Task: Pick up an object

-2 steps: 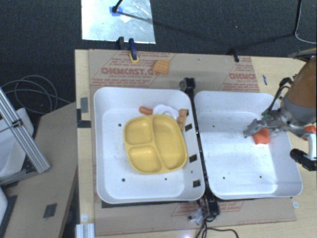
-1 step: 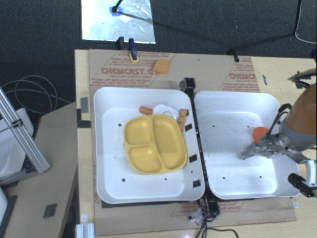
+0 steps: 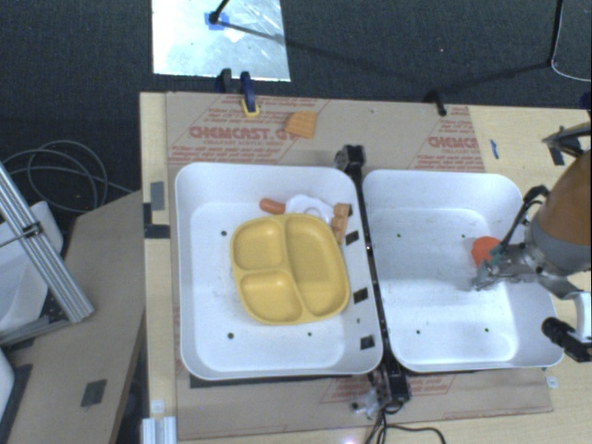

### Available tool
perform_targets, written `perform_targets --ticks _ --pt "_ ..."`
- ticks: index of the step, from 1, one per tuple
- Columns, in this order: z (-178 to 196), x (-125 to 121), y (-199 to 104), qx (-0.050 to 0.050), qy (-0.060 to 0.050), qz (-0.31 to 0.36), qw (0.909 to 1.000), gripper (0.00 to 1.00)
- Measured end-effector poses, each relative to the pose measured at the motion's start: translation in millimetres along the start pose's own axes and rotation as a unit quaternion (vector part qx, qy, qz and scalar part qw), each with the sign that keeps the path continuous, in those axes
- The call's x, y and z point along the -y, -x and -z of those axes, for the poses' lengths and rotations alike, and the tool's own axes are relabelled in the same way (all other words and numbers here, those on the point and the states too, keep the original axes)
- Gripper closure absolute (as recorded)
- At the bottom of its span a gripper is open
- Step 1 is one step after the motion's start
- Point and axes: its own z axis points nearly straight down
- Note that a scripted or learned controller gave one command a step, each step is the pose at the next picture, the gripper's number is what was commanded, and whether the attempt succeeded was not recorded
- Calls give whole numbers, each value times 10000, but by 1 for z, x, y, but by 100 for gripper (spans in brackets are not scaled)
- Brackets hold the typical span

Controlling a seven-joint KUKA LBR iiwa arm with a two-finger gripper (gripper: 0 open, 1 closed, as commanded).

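My gripper (image 3: 487,268) reaches into the right bin (image 3: 435,350) from the right, low over the bin floor near its right side. A small orange-red object (image 3: 485,247) lies just beyond the fingertips, touching or almost touching them. In the left bin (image 3: 208,340) a yellow three-part plate (image 3: 289,268) lies in the middle. At that plate's far edge sit a small orange sausage-like piece (image 3: 272,206), a white item (image 3: 308,207) and a tan block (image 3: 341,217).
A tan sponge-like piece (image 3: 301,124) lies on the cardboard behind the left bin. Black clips (image 3: 351,158) hold the bins together along the middle seam. A shiny sheet (image 3: 220,26) lies on the floor beyond the bench.
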Motion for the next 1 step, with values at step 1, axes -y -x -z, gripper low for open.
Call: perform_targets --ticks 1 --pt "-11 -50 -1 -1 6 21 10000 100"
